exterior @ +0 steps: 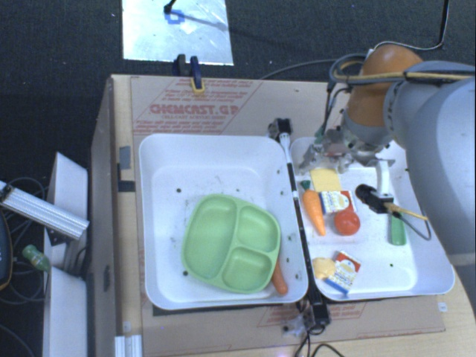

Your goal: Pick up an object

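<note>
My gripper [326, 153] hangs low over the far end of the right bin [424, 270], just behind a pale yellow block [325, 179]. In front of that block lie a small printed carton [336, 201], an orange carrot [313, 211] and a red tomato [346, 222]. A green stick-shaped item [396, 230] lies toward the right wall. At the near end sit a yellow lump [323, 267] and a colourful snack packet [345, 271]. Nothing can be seen held in the gripper.
The left bin [167, 199] holds a light green divided plate [232, 242], with a small orange piece [279, 280] at its near right edge. A black divider clip [282, 129] stands between the bins at the far end. The grey arm [435, 125] covers the right bin's far right.
</note>
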Controlling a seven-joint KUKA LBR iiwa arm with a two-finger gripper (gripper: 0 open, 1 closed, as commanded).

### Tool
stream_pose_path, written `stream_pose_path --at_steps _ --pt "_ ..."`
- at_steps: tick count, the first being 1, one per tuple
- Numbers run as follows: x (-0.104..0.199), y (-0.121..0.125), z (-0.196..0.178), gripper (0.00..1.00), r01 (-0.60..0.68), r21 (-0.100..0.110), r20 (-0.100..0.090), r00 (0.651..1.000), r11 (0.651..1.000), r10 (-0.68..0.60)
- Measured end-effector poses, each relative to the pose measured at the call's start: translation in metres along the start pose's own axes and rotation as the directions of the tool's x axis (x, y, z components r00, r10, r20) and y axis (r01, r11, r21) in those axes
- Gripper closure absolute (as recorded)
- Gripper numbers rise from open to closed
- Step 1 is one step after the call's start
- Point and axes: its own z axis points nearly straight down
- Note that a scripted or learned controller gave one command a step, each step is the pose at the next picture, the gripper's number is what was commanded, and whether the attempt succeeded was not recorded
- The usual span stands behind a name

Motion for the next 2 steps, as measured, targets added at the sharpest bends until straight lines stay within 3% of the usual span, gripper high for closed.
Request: stream_pose_path --at_steps 1,2 --pt "-0.0004 0.0009 -0.0112 1.0 0.002 -0.003 0.001 1.0 1.0 -0.002" --pt "-0.0004 0.0009 -0.0111 0.0 0.002 -0.003 0.001 1.0 1.0 -0.002"
